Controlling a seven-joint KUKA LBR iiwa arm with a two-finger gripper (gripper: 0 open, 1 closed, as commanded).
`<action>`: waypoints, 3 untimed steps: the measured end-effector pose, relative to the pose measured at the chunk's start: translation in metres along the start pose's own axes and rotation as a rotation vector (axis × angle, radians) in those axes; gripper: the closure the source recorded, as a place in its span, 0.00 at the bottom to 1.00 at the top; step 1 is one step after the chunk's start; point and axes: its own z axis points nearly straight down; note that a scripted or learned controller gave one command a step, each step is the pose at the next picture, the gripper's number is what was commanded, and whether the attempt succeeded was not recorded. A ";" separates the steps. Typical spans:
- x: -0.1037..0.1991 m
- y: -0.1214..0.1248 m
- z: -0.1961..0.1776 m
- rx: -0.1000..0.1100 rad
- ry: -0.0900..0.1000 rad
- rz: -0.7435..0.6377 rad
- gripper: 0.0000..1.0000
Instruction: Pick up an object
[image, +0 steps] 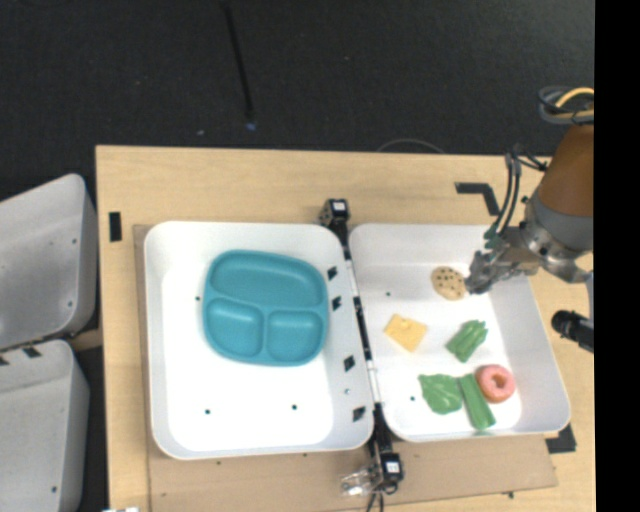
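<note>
The right bin holds a round brown cookie, a yellow cheese wedge, a small green leafy piece, a larger green leaf, a green stalk and a pink doughnut. My gripper hangs over the bin's upper right part, just right of the cookie and close to it. Nothing shows between its fingers.
The left bin carries a teal divided plate. Black clips sit along the seam between the bins. The arm's orange band is at the right edge. Grey chair-like shapes stand left of the bench.
</note>
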 end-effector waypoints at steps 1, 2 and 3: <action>0.051 0.010 -0.014 -0.003 0.000 -0.001 1.00; 0.104 0.012 -0.008 0.000 0.000 -0.001 1.00; 0.153 0.028 -0.016 -0.002 0.001 -0.002 1.00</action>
